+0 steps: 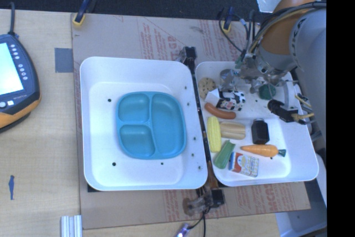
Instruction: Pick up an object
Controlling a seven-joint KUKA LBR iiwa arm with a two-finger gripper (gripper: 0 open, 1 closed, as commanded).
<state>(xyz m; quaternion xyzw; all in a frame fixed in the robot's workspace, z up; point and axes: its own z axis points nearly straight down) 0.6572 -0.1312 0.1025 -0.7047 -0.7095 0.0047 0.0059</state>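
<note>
Claw (pixel 230 89) low over the right bin's (pixel 302 169) far left corner, just above a black-and-white cow toy (pixel 230 101); finger state impossible to tell. Sausage (pixel 221 111), corn cob (pixel 213 133), carrot (pixel 262 150) lying nearby; blue divided plate (pixel 151 124) in left bin (pixel 94 119)

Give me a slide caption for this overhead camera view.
Robot arm reaches over the right bin of toy food; a blue divided plate sits in the left bin.
</note>
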